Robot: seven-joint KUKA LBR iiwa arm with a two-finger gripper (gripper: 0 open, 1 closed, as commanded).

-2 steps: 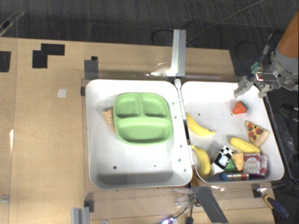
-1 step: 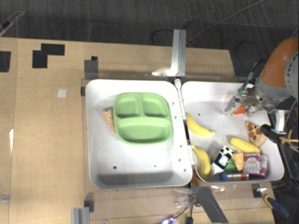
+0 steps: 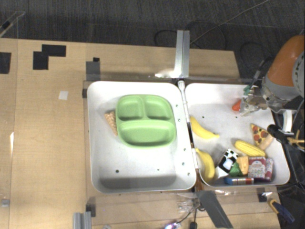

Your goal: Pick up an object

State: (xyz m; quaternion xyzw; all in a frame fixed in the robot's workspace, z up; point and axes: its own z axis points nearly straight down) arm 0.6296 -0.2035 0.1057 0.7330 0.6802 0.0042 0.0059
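Perhaps plastic: curved yellow banana [image 3: 203,130].

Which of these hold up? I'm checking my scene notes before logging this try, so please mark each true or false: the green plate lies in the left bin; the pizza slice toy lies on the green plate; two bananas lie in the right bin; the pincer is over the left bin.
1. The green plate lies in the left bin. True.
2. The pizza slice toy lies on the green plate. False: it lies in the right bin, near its right side.
3. Two bananas lie in the right bin. True: one near the divider, another below it.
4. The pincer is over the left bin. False: it is over the right bin, near a small orange-red object.
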